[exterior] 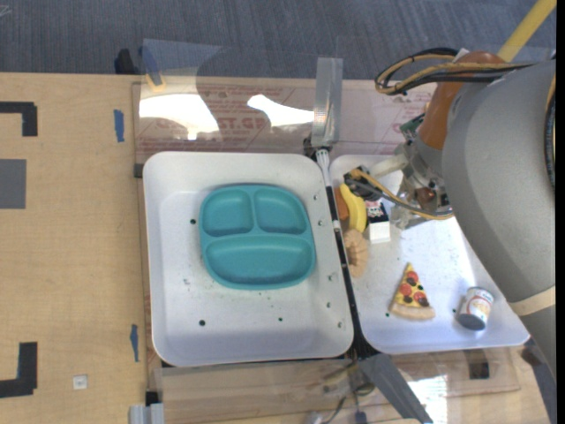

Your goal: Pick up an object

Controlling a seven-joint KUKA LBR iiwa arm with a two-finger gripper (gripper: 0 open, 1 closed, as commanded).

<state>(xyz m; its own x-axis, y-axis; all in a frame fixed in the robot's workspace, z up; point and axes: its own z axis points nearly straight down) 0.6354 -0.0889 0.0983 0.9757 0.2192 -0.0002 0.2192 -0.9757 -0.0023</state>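
Camera view puts my gripper (408, 203) low in the right bin (508, 329), over the clutter at its upper left; I cannot tell its state. Nearest it lie a banana (354, 208) and a white block (380, 232). I judge the banana light, stiff and slick; I would grasp across its middle.
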